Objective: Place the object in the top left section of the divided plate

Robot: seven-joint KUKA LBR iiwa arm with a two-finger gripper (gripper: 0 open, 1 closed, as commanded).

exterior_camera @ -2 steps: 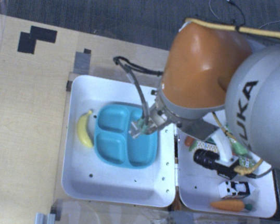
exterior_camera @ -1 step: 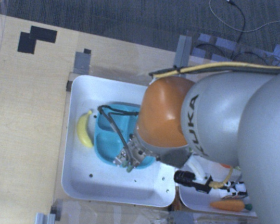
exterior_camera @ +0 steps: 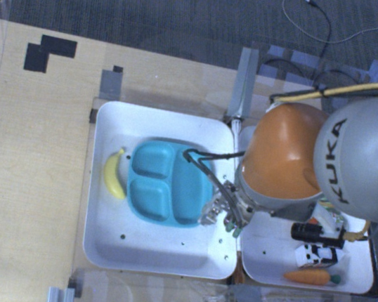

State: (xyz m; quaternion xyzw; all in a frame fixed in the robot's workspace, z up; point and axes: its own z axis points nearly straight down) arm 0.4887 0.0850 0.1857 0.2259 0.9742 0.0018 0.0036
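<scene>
The gripper (exterior_camera: pixel 220 214) hangs over the right edge of the one blue divided plate (exterior_camera: pixel 170 183) in the left bin (exterior_camera: pixel 144 257); I can't tell its state. One banana (exterior_camera: pixel 114 174) lies just left of the plate, long axis running top to bottom, near the bin's left wall. One carrot (exterior_camera: pixel 308 276) lies in the right bin (exterior_camera: pixel 264 262).

The grey KUKA arm (exterior_camera: pixel 370 150) reaches in from the right of the camera view, its orange band (exterior_camera: pixel 281 151) sitting just above the wrist and bulking large toward the lens. Below and to the left of that band the wrist narrows to the two-finger gripper (exterior_camera: pixel 216 213), which points down and leftward. A thin dark cable (exterior_camera: pixel 205 158) loops out from the wrist just above the gripper.
</scene>
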